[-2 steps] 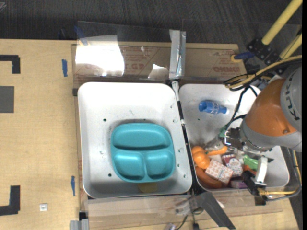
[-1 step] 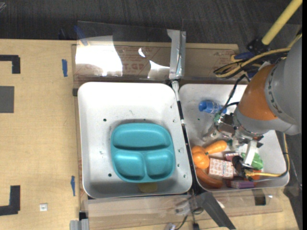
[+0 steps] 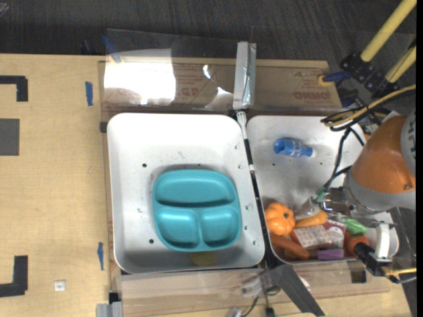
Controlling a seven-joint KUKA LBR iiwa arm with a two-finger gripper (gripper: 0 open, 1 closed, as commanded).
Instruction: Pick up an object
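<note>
The right bin point(image 3: 301, 174) holds a pile of small toys at its near end. Among them are an orange pumpkin-like toy point(image 3: 279, 218), a thin orange piece point(image 3: 310, 220), a pink packet point(image 3: 322, 238), a green item point(image 3: 355, 227) and a brown sausage shape point(image 3: 287, 246). A blue crumpled bottle point(image 3: 292, 148) lies alone toward the far end. My gripper point(image 3: 325, 207) is low over the pile, just right of the pumpkin toy, under the grey arm with its orange band point(image 3: 383, 164). Whether anything is in its grasp is hidden.
A teal divided plate point(image 3: 196, 208) lies in the left bin point(image 3: 132, 150). A clear plastic sheet point(image 3: 172, 78) and a metal post point(image 3: 243, 74) stand behind the bins. Cables point(image 3: 350, 121) and yellow poles point(image 3: 393, 22) crowd the right rear.
</note>
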